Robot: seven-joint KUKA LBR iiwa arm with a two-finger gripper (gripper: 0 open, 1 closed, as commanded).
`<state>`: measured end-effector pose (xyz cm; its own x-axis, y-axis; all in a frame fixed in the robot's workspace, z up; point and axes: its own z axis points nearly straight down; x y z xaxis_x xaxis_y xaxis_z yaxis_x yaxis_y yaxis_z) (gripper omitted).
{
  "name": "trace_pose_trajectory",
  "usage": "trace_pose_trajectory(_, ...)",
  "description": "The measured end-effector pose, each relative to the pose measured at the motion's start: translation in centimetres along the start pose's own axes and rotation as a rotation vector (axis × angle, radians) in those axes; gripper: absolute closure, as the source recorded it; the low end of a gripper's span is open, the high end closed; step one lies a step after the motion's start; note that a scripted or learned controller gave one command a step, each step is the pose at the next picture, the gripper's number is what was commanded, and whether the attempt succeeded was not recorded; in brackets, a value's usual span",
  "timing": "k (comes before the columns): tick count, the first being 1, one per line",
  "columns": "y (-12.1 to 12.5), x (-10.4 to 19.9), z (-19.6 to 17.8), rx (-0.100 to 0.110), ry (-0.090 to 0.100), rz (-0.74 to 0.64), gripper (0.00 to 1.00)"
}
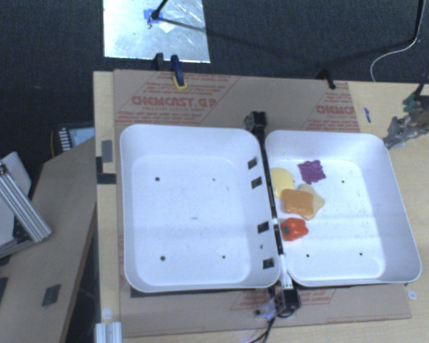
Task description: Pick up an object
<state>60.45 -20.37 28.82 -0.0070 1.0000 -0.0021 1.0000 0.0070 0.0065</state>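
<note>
Gripper (399, 131) sits off the right bin's (386, 213) far right corner, its state impossible to tell; bring it over the cluster at that bin's left wall, and take the purple piece (312, 170), which lies apart from the rest.

- Left bin (193, 206), right bin (357, 213): side by side, touching along the middle.
- Four small objects (299, 200): clustered in the right bin by its left wall.
- Gripper (409, 126): beyond the right bin's far right corner.
</note>
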Motion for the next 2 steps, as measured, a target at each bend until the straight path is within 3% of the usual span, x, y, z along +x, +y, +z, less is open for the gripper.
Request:
trace_pose_trajectory(1, -12.0, -0.4, -8.2, -0.003, -0.002, 0.010, 1.00)
trace_pose_trajectory(2, -11.1, 2.2, -23.9, -0.016, -0.005, 0.000, 1.00)
